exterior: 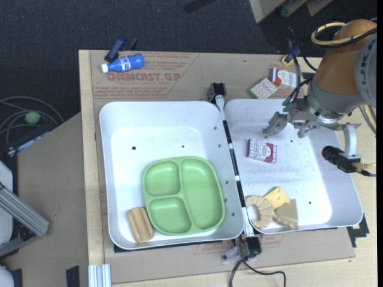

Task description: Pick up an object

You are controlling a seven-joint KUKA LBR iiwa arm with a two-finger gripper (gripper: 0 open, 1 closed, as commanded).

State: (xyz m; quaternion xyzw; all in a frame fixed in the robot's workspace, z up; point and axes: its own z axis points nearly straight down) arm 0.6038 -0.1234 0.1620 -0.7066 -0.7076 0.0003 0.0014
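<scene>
My gripper [289, 126] hangs over the back of the right bin [314, 172], its two fingers spread open with nothing between them. A small red and white packet [261, 151] lies flat on the bin floor just in front of and to the left of the gripper, apart from it. At the bin's front left corner sit a yellow wedge [276, 197], a ridged tan round piece [259, 208] and a tan block [288, 215], close together.
The left bin [149, 130] holds a green divided plate [181, 194] and a tan bread-like block [139, 224] at its front. Outside the bins, a blue and white bottle [122, 63] lies at the back left, and two small boxes [273, 82] lie behind the right bin.
</scene>
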